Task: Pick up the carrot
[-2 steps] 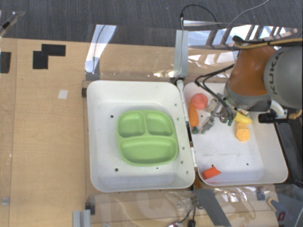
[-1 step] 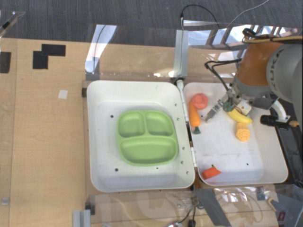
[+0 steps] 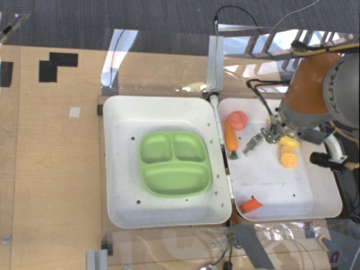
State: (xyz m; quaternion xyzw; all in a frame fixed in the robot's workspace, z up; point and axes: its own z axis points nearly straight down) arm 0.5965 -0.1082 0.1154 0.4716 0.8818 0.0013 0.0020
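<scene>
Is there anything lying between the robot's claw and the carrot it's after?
Nothing visible. The gripper hangs over bare bin floor just right of the carrot. The pink toy sits by the carrot's top end, off the direct line; the yellow pieces lie farther right.

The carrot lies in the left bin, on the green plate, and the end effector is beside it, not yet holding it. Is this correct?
Not quite. The camera view shows the carrot in the right bin, on its floor along the left wall; the green plate sits alone in the left bin. The rest holds: the end effector is beside the carrot, not holding it.
</scene>
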